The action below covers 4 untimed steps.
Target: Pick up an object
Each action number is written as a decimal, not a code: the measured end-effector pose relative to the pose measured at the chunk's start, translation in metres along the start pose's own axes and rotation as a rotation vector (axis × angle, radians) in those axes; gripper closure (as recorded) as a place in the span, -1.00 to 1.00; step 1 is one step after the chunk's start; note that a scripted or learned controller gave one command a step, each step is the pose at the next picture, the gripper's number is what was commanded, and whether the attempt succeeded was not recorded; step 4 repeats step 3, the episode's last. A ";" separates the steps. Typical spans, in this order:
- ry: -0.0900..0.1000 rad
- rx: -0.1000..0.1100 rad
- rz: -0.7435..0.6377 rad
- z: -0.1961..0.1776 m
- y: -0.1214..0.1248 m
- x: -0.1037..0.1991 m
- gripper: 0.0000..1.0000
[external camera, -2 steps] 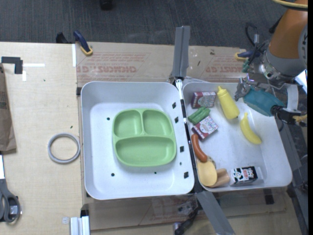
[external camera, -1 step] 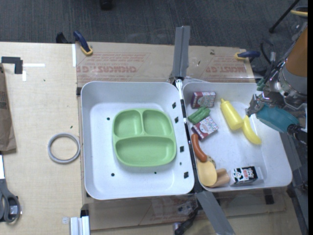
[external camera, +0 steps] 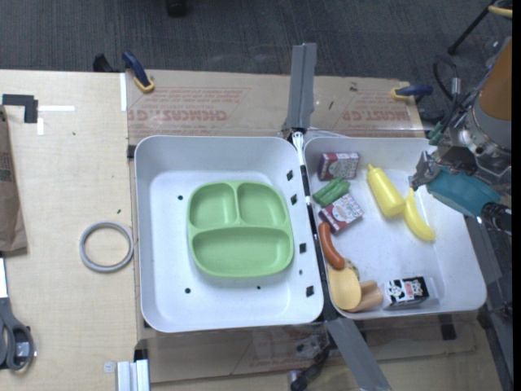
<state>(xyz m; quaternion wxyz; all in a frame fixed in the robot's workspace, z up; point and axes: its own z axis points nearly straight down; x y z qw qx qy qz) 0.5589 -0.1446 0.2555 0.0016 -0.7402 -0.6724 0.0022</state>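
Hovering just right of the banana (external camera: pixel 419 220), the gripper (external camera: pixel 422 175); its grip state unclear.

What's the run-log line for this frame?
arm: in from right | tool: above right bin edge near banana | held: nothing seen | left bin: green divided plate

Glossy white plastic bins (external camera: pixel 163 243), smooth matt green plastic tray (external camera: pixel 240 228), pale wooden bench (external camera: pixel 61 177)

Plate (external camera: pixel 240 228) in left bin (external camera: pixel 155 218). In right bin (external camera: pixel 456 275): cartons (external camera: pixel 338 166) at back, bananas (external camera: pixel 385 190) to their right, sausage (external camera: pixel 330 246) along left wall, box (external camera: pixel 406 292) in front. Ring (external camera: pixel 106 245) on worktop (external camera: pixel 65 186), left of bins.
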 end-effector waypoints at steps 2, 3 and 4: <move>-0.001 -0.002 -0.275 0.028 0.055 0.010 1.00; 0.001 0.000 -0.408 0.080 0.037 0.007 1.00; 0.001 0.000 -0.408 0.080 0.037 0.007 1.00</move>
